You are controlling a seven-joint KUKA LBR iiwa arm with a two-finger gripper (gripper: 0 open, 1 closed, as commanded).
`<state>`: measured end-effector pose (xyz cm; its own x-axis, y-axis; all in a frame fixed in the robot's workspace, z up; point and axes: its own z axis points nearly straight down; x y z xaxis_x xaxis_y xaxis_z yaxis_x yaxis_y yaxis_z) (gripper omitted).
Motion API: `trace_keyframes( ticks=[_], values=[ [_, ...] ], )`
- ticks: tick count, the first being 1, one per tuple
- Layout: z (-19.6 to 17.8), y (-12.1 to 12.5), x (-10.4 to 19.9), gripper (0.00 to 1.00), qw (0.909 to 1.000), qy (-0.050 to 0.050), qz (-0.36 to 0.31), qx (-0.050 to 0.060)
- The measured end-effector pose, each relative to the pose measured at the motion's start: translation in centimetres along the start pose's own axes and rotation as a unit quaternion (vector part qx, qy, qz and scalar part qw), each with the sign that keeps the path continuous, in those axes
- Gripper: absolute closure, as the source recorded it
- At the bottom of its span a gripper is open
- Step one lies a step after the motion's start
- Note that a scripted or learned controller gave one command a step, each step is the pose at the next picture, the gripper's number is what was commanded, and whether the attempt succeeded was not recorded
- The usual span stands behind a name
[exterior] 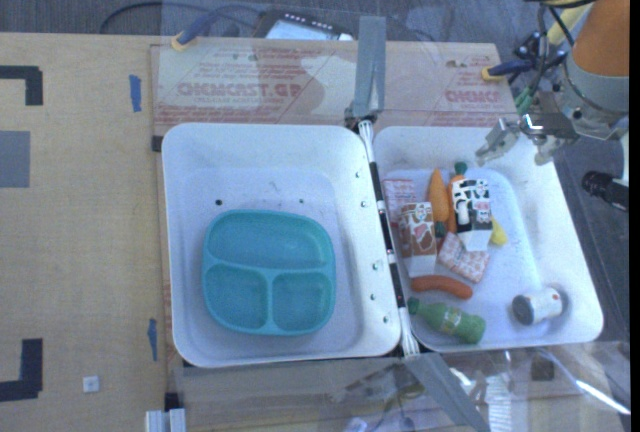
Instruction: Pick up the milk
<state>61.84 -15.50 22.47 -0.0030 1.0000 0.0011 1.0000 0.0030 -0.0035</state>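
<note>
The milk (472, 203), a small carton with black-and-white cow patches, is seen lying in the right bin (560, 220), toward the bin's far side, untouched; an orange carrot-like piece (439, 197) is pressed against its left side, and a yellow bit (497, 235) sits just beside its near right corner; snack packets (415, 225) and a red-and-white packet (463, 258) are crowded just in front, with a sausage-like piece (441, 286), a green bottle (450, 321) and a white cylinder (538, 305) nearer the camera; a teal divided plate (268, 272) is held in the left bin (200, 170). The gripper (518, 142) is held above the right bin's far rim, up and to the right of the milk, well apart from it; the fingers (490, 146) appear spread, nothing pinched between them. The step is judged to be the approach, grasp not yet made; a move left and toward the camera is called for, then a descent over the carton with the fingers straddling its narrow sides; the carrot-like neighbour is judged likely to be nudged or caught.
</note>
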Motion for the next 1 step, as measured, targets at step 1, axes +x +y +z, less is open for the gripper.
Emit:
trace_keyframes(
  ticks=[1],
  values=[
    [12.39, 0.45, 0.81, 0.0, 0.9978, -0.001, -0.066, -0.003]
  ],
)
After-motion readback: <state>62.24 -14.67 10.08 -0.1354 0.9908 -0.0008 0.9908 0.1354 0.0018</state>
